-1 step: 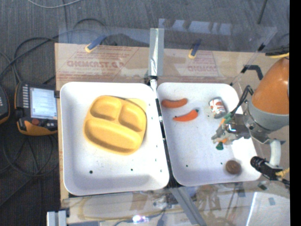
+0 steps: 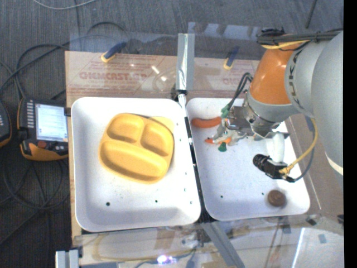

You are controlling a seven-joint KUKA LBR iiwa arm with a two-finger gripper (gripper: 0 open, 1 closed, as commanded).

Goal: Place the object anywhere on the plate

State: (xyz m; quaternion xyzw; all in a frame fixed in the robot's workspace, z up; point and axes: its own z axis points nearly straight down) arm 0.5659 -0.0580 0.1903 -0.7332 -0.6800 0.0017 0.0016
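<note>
I see the small orange carrot-shaped toy with a green tip (image 2: 216,142) in the right white bin (image 2: 240,202), at the two-finger gripper (image 2: 227,128), grip state indeterminate, well apart from the yellow compartmented plate (image 2: 136,146) in the left white bin (image 2: 89,205).

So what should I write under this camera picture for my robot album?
Robot arm's pincer down in the right bin by small orange toys, yellow plate waiting in the left bin.
</note>
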